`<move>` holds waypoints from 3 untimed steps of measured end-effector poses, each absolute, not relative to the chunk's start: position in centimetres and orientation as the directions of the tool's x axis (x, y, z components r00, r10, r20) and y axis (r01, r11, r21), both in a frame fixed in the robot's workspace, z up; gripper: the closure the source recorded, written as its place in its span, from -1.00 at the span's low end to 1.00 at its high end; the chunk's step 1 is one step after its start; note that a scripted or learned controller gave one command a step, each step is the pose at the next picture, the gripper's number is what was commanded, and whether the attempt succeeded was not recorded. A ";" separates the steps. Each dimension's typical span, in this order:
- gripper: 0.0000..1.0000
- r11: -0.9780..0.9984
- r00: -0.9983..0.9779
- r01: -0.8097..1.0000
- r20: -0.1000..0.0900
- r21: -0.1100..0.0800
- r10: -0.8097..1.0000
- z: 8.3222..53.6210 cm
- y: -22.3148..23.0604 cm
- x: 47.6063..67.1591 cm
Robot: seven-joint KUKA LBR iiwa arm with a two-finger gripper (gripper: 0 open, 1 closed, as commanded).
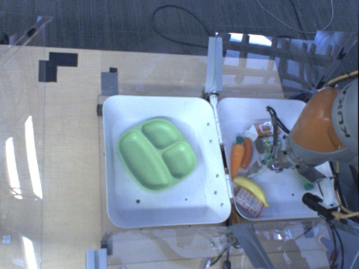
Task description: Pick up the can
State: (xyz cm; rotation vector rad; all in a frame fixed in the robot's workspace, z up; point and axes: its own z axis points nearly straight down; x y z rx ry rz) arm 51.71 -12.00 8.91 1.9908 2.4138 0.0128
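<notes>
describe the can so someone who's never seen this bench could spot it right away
Look in the right-hand white bin, the one the grey and orange arm reaches into. The can lies near the bin's middle, just right of the carrot, below a small orange and white packet, with the gripper right beside it. It's the dark greenish cylinder; its neighbours are orange or, like the banana, yellow.

At the right edge of the frame, the arm shows a broad, rounded orange band with a glossy sheen, capped above and to the right by grey casing that bears part of a dark letter marking. Below the orange sits a pale grey wrist section. From it a slim metallic end effector of dark and silvery parts extends toward the left, with a thin black cable looping along its top.
</notes>
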 end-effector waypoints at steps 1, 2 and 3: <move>-1.00 -0.169 0.169 0.986 0.001 0.010 0.986 8.8 -11.9 59.9; 1.00 -0.160 0.160 0.987 0.000 0.014 0.987 10.0 -11.8 60.1; 1.00 -0.265 0.265 0.964 0.001 0.006 0.964 26.2 -5.1 57.6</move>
